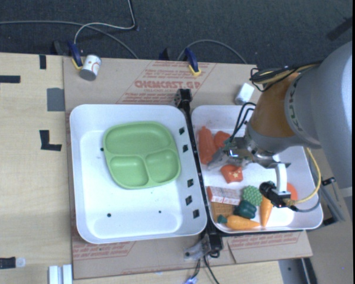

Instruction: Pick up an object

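Seen from above at a slant, a desk (23,158) carries two shallow white bins side by side on a sheet of brown cardboard (160,81). The left bin (83,212) holds a light green divided plate (142,154), lying flat toward the bin's upper middle. The right bin (307,218) holds a scatter of toy food: an orange-red piece (206,145) near its upper left, a small red strawberry-like piece (231,173) near the centre, a bumpy green piece (251,194) and a darker green piece (245,209) below that, and an orange carrot (242,222) along the lower edge.

The grey arm (319,99), with its orange band (273,108), reaches in from the right over the right bin. Its hand (232,154) sits low over the bin, just above the red piece and beside the orange-red one. The fingers are dark and partly hidden, so whether they are apart or closed cannot be told, and nothing is clearly seen between them.
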